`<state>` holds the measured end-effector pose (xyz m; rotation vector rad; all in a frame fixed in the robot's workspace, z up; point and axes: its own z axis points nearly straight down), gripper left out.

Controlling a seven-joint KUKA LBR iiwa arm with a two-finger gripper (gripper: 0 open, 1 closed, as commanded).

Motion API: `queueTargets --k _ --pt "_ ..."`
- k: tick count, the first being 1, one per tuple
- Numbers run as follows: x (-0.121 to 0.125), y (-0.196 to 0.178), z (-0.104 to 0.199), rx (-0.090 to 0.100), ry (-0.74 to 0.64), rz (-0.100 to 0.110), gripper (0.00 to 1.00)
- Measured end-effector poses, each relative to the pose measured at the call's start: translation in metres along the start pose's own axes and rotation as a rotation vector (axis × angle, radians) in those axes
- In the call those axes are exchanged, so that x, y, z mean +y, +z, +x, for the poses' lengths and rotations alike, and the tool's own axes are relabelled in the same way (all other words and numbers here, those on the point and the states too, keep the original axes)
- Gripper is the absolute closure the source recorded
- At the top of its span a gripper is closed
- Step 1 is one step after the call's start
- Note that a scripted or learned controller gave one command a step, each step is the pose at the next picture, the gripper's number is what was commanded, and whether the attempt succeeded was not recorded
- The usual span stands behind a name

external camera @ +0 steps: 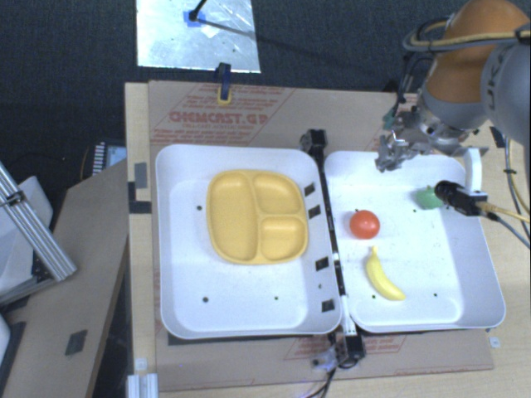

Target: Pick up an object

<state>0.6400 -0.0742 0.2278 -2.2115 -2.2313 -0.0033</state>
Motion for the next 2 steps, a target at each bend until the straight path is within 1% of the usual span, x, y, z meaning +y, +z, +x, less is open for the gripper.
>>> queueTargets --k 1,2 --pt "-0.008 -0.009 0.059 0.001 -0.002 -0.001 1.0" --pt "-0.015 0.003 0.117 0.001 -0.002 0.001 1.0"
